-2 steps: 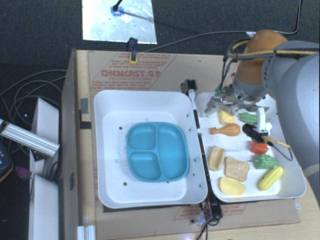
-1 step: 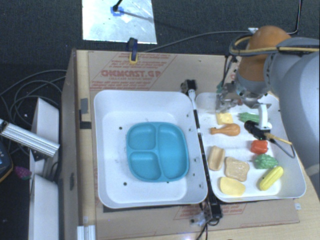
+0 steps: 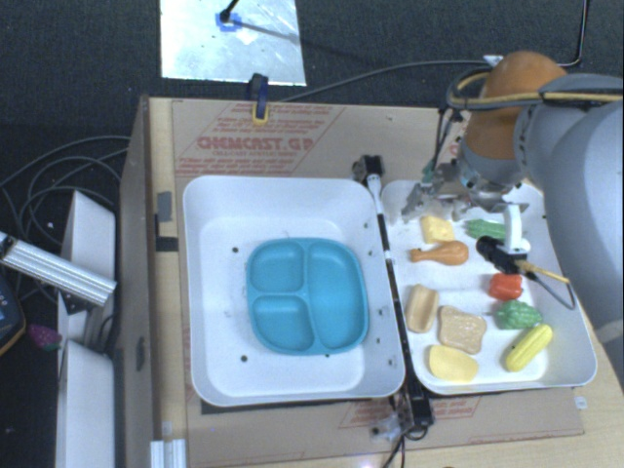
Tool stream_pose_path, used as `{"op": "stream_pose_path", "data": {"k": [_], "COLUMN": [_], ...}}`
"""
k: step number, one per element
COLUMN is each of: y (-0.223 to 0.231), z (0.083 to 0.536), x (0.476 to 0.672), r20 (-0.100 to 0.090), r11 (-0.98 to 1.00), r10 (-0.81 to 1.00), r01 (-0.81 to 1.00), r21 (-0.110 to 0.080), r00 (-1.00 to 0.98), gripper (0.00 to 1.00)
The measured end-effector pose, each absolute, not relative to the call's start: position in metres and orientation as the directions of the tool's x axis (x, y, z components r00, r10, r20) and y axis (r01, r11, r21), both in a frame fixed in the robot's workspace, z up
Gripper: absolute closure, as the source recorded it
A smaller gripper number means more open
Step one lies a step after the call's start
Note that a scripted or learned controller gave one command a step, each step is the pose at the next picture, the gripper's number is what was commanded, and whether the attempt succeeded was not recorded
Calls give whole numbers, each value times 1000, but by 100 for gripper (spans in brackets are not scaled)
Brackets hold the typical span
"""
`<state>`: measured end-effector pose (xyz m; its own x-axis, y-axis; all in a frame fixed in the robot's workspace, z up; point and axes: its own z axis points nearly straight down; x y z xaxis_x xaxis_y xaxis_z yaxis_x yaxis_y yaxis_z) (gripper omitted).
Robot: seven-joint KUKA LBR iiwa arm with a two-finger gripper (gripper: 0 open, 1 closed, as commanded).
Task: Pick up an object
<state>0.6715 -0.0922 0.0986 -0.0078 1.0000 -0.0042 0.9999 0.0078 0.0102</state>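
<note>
The gripper (image 3: 450, 195) hangs low over the right bin's (image 3: 575, 359) far end, seemingly to reach the yellow piece (image 3: 437, 229) just near of it, though its grasp cannot be told.

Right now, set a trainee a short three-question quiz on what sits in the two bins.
1. True or false: the blue divided plate lies in the left bin.
2. Which item lies nearest the front right corner of the right bin? A) chicken drumstick B) corn cob C) bread slice
3. Fill in: the arm's tool hangs over the ______ end of the right bin.

Key: 1 true; 2 B; 3 far. The drumstick lies further back, the bread sits left of the corn, and the tool is above the bin's far end, beyond the yellow piece.
</note>
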Motion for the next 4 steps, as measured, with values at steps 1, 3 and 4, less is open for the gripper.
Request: {"op": "stream_pose_path", "data": {"k": [1,3,4], "y": [-100,-100,-100], "z": [85,97,109], "x": [669,671,672], "r20": [-1,-2,-3], "r11": [1,4,5], "r10": [1000,1000,1000], "r01": [1000,1000,1000], "r21": [2,7,11], "r00": [-1,-4,-5], "gripper": [0,0,100]}}
